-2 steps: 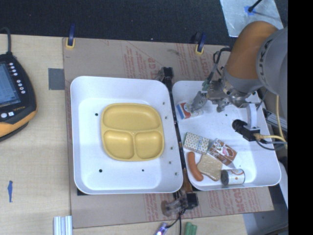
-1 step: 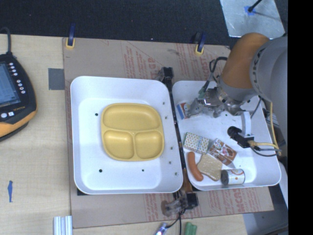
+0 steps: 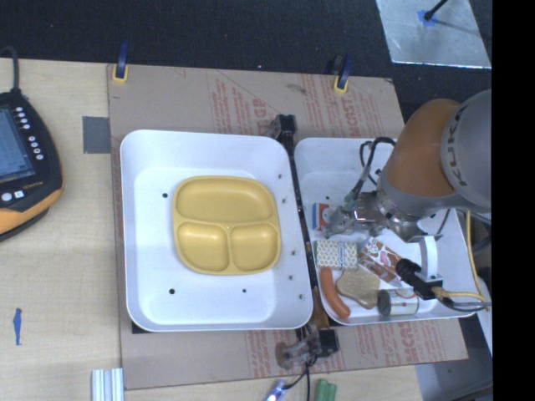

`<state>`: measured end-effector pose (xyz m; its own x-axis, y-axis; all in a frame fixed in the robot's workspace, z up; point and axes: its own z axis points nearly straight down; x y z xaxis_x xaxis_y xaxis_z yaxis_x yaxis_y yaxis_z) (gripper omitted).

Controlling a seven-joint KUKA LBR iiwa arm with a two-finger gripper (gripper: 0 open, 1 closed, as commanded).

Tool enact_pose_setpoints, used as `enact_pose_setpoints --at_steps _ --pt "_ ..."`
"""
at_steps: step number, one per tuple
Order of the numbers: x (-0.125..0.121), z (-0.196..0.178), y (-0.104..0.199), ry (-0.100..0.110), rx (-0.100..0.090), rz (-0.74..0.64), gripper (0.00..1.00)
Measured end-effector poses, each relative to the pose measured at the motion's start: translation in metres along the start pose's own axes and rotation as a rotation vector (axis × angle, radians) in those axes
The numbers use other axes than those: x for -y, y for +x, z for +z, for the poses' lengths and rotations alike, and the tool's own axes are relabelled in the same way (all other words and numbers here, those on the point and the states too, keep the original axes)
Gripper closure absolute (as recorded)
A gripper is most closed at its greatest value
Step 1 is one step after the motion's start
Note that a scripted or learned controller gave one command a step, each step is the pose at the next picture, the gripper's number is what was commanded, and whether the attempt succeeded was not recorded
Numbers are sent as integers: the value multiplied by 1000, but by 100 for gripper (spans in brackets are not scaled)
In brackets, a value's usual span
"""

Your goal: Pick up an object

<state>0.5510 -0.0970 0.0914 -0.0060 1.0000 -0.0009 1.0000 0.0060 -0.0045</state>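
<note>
My gripper [image 3: 344, 220] reaches down into the right bin [image 3: 322, 164] from the right, its tip over the pile near the bin's middle. Just below the tip lie a patterned white-and-green packet [image 3: 336, 253], a red-and-white wrapper [image 3: 380, 260], a tan bread-like piece [image 3: 359, 286] and an orange hot-dog shape [image 3: 333, 294]. A small jar [image 3: 399, 303] lies at the bin's front edge. A blue-and-red card [image 3: 321, 215] sits left of the tip. The arm's wrist hides the rest of the pile.
The left bin [image 3: 142, 224] holds a yellow three-compartment plate [image 3: 226, 224]. A teach pendant [image 3: 21, 161] rests at the far left of the bench. Clamps [image 3: 120, 67] pin the cardboard sheet at the back. A black-and-yellow cable [image 3: 443, 291] runs along the right bin's front right.
</note>
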Motion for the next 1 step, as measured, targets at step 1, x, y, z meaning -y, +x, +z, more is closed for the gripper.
enact_pose_setpoints --at_steps 1 --pt "76 -20 -87 -1 0 4 0"
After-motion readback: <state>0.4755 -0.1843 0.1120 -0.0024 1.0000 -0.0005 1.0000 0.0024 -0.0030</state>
